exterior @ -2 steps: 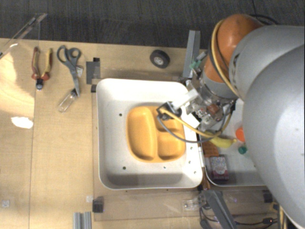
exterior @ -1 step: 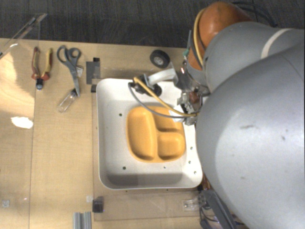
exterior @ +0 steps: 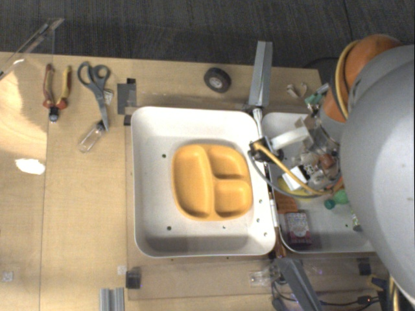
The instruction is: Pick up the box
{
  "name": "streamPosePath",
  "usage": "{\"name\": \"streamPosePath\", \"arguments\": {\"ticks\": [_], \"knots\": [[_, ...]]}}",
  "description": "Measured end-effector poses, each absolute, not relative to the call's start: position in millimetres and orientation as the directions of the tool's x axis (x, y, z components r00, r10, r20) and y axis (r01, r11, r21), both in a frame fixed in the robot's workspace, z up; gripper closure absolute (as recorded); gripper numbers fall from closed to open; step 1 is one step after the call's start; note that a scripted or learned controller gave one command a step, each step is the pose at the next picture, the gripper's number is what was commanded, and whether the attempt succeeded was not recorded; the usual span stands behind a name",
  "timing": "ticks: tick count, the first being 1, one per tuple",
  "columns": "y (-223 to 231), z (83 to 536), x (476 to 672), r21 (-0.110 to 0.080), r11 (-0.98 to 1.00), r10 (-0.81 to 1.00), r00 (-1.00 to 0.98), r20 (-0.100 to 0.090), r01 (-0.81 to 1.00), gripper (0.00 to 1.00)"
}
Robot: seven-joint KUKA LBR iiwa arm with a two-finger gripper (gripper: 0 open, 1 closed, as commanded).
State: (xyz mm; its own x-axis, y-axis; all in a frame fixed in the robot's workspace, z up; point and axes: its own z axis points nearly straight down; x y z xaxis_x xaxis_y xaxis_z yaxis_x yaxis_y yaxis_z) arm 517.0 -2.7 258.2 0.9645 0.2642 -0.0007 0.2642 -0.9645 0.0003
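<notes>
We find the tool (exterior: 310, 149) low in the right bin (exterior: 337, 241); its grip state we cannot tell. The box (exterior: 299, 229) lies just below it, apart.

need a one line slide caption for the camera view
KUKA arm reaches from the right over the cluttered right bin, where a small box lies; a yellow divided tray sits in the left bin.

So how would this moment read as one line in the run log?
arm: over right bin | tool: low among clutter | box: lying in bin, ungrasped | left bin: yellow tray
</notes>
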Motion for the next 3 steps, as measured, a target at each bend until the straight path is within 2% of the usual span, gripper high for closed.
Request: {"name": "streamPosePath", "arguments": {"ticks": [1, 2, 3], "knots": [[59, 226, 494.1, -0.001, -0.825, 0.565, 0.825, 0.000, 0.565, 1.00], [75, 245, 487.8, 0.000, -0.933, 0.360, 0.933, 0.001, 0.360, 1.00], [76, 331, 504.8, 0.000, -0.979, 0.202, 0.979, 0.004, 0.202, 1.00]]}}
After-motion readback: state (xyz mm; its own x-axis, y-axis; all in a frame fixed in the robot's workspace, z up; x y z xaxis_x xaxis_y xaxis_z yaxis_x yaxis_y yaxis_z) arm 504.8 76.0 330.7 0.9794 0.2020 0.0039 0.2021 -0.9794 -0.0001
